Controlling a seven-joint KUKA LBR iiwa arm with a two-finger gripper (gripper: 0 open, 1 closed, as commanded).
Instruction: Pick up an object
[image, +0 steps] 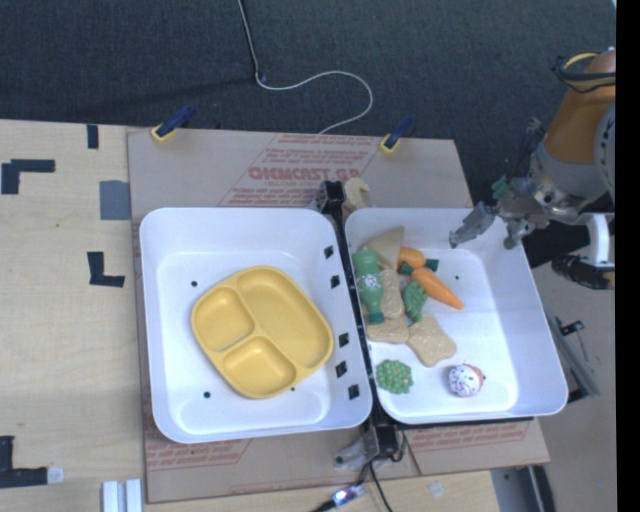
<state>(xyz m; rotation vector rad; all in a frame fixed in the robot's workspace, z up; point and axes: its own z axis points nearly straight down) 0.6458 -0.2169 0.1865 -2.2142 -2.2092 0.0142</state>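
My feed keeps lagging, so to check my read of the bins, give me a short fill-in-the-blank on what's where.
1. The yellow divided plate lies in the ____ bin.
2. The toy carrot lies in the ____ bin.
3. The plate has ____ compartments.
4. The pincer hovers over the right bin's ____ corner.

Missing words: left; right; three; far right
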